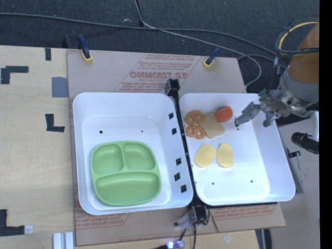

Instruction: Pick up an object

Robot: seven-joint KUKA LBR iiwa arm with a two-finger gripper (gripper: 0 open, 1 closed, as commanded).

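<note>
Camera view: gripper open, holding nothing, above right bin, beside tomato.

The arm's grey rounded wrist housing carries a broad orange band above it, and a thin yellow-and-black cable loop curves round the band's upper edge. Below the housing sits a cluster of silvery metal fittings. The tool is grey metal, with slim dark-tipped fingers angled out from its body.
</note>
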